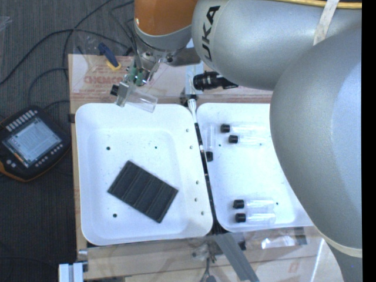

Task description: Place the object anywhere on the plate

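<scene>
I am holding the gripper [130, 87] above the left bin's [88, 157] far rim, its fingers closing on a clear vial [140, 101]. The dark ribbed plate [143, 191] is lying well apart, in that bin. I judge pickup done; transfer and release are remaining.

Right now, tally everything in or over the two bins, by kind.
black-capped vials, in the right bin: 4
dark ribbed plate, in the left bin: 1
clear tube, at the pincer over the left bin's far rim: 1
Total: 6
</scene>
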